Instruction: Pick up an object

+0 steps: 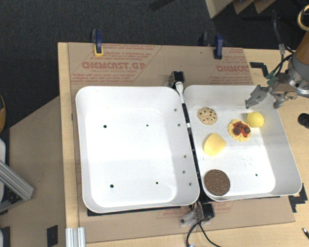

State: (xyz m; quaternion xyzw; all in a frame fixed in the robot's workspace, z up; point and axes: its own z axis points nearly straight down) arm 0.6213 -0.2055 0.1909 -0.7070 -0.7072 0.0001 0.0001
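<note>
The right bin [278,163] holds several small food items. A chocolate-chip cookie [207,116] lies near its left wall. A small tart with red topping [240,129] sits beside a yellow ball-shaped piece [255,119]. A larger pale yellow lump [214,144] lies below them, and a dark brown round cookie [217,181] rests at the front edge. My gripper [266,100] hovers over the bin's far right corner, just above the yellow ball. Its fingers [253,98] are spread open with nothing between them.
The left bin [92,153] lies beside the right one, separated by a black divider strip [186,122]. Two blue clamps [218,45] hold the brown board at the back. A cable runs off the front edge [195,225].
</note>
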